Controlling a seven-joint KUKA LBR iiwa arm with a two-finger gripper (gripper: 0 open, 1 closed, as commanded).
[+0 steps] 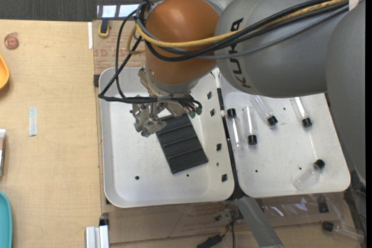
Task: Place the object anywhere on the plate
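Observation:
My gripper (pixel 146 123) hangs low over the upper middle of the left white bin (pixel 119 183), under the orange wrist band. Its tip is a tangle of grey metal, and no object can be made out there. In the right white bin (pixel 337 180) lie several clear tubes with black caps: one (pixel 249 126) near the left wall, one (pixel 301 112) at the top right, and one (pixel 308 174) at the lower right. Part of an orange dish (pixel 3 75) pokes in at the far left edge of the bench.
The wooden benchtop (pixel 52 171) stretches left of the bins. On it are a small grey strip (pixel 32 122) and a teal thing (pixel 4 220) at the bottom left corner. The big grey arm covers the upper right of the right bin.

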